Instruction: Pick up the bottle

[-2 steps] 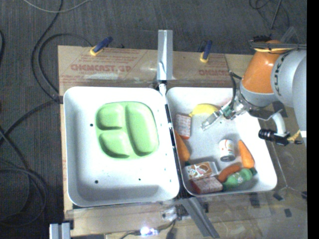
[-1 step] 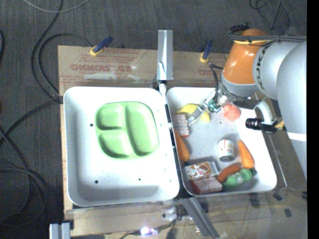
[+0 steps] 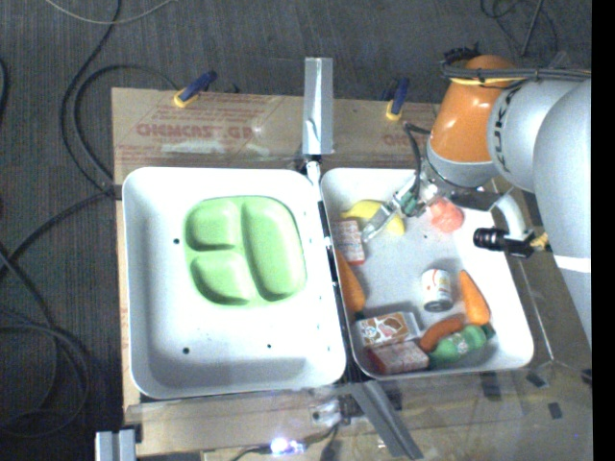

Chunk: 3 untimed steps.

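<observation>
While arm (image 3: 538,133) reaches in from the right:
left bin (image 3: 144,286): holds green tray (image 3: 246,250)
right bin (image 3: 500,286): cluttered
bottle (image 3: 459,345): green, on its side, near-right corner, touching carrot (image 3: 474,299)
can (image 3: 437,288): mid-bin
gripper (image 3: 396,209): far side, low over yellow item (image 3: 365,210); finger spread and hold can't be made out

arm (image 3: 553,152) cut off right, claw (image 3: 404,205) state unclear

Grey arm reaches in from right, end effector (image 3: 399,206) lowered
</observation>
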Motion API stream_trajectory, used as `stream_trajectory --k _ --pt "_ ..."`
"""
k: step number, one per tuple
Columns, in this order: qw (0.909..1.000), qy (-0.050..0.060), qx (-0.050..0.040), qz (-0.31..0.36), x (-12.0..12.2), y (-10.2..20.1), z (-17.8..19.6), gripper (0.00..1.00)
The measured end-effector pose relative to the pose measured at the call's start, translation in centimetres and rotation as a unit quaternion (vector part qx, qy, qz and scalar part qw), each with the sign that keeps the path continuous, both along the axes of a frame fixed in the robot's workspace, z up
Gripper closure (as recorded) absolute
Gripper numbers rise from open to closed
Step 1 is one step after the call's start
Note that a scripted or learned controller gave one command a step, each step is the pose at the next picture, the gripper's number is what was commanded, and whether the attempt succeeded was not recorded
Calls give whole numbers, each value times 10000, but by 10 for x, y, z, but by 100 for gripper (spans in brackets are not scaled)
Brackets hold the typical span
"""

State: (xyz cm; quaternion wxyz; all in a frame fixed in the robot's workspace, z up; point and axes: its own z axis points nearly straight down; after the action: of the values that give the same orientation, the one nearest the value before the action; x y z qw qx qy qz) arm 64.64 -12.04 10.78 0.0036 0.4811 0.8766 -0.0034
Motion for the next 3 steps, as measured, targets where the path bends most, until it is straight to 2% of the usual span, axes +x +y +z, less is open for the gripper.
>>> stream_trajectory --k 1,2,3 --pt "10000 0 0 0 0 0 0 0" --pt "9988 -32 32 480 -16 -15 -19 0" --pt "10000 1 34 -39 14 -82 45 0"
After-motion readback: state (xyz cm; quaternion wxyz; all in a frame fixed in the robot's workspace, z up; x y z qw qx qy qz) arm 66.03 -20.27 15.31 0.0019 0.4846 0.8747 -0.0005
